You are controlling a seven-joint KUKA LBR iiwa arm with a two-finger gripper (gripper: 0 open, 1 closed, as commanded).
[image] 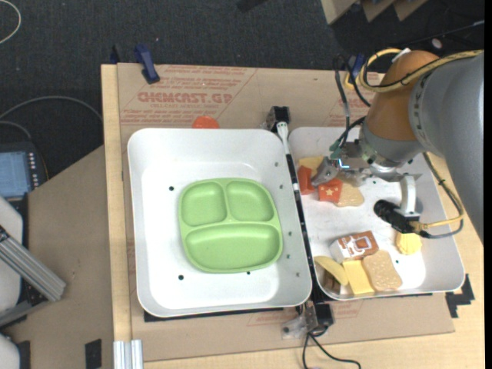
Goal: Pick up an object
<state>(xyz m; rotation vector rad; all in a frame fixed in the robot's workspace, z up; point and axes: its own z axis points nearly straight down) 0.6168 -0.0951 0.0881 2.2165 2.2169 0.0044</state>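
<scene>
One arm (pixel 415 106) over rt bin (pixel 446 271).

You see the arm (pixel 442 91) cut off by the frame's right edge, its bulk covering the right bin's (pixel 450 271) upper right corner. The gripper (pixel 338 167) sits low among the red blocks (pixel 319 184); whether anything lies between its parts is too small to tell. The blue-screened device (pixel 14 174) at the left edge is cropped. The board lettering (pixel 184 97) is blurred.
</scene>
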